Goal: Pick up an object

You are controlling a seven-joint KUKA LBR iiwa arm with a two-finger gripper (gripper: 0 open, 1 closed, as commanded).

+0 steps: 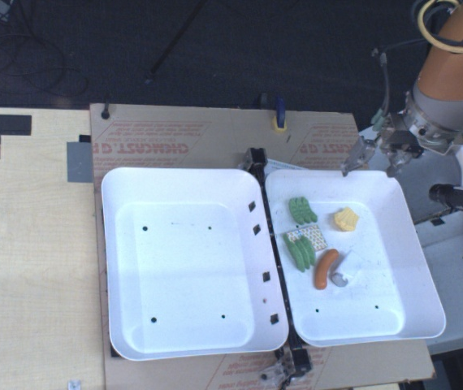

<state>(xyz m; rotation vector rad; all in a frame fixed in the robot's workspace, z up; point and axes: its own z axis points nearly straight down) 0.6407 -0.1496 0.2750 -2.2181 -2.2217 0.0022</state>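
The right bin [410, 299] holds several small items. A yellow lump [346, 218] lies toward its back right. Two green ridged pieces [301, 210] [300, 253] lie near the divider, with a white dotted block [308, 236] between them. An orange sausage-shaped piece [325, 268] rests next to a small grey item [339, 279]. My gripper [371, 161] hangs above the back right corner of that bin, apart from every item, its two fingers spread open with nothing between them.
The left bin [118, 218] sits beside the right one on a cardboard sheet [183, 136]. Black clips [257, 218] join the bins along the middle. The arm [443, 71] enters from the upper right. A wooden bench top [28, 258] spans the left.
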